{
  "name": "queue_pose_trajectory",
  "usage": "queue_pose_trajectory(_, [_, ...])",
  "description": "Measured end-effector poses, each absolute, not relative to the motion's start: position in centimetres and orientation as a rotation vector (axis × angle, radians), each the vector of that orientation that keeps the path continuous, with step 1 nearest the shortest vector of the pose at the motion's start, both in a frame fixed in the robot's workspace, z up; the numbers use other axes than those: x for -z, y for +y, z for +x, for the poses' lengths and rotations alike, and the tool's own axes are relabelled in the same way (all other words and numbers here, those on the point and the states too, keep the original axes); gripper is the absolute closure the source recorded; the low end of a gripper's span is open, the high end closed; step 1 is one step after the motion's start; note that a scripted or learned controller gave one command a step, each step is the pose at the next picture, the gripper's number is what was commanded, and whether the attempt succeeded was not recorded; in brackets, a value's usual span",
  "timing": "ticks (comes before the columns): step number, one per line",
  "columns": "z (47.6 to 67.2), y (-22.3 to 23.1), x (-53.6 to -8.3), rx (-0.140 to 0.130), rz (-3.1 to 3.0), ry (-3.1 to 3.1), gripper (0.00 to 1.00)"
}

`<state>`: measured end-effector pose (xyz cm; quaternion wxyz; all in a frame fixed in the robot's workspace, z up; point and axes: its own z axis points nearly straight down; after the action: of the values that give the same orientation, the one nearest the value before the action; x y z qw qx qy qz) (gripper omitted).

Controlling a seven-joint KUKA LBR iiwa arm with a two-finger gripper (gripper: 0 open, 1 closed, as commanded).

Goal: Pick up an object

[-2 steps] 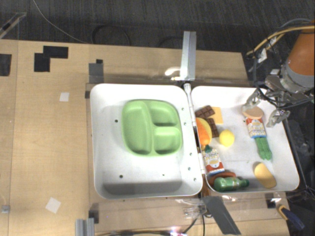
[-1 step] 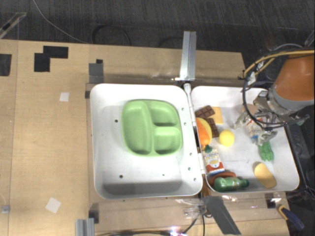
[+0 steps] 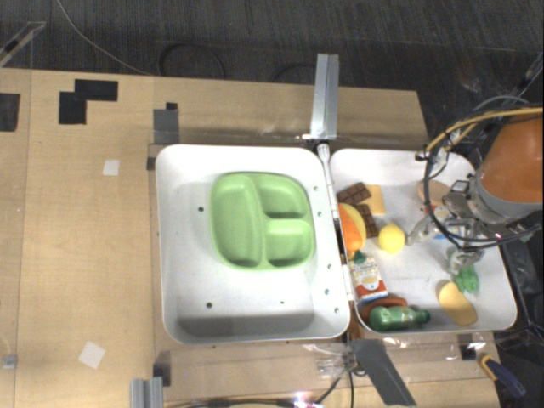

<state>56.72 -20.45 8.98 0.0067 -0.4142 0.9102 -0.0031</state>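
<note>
In left bin (image 3: pixel 183 228), smooth green divided tray (image 3: pixel 260 219)

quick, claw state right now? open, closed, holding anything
claw: cannot be told; it sits low in the right white bin, over a small green object.

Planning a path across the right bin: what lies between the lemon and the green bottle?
In the camera view, a small carton with a red base lies between the lemon and the green bottle.
</note>
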Motion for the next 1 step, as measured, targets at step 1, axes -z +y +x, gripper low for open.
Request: queue_pose_trajectory(1, [49.82,-20.55,-9.09,0.016,-1.271,2.856,0.00])
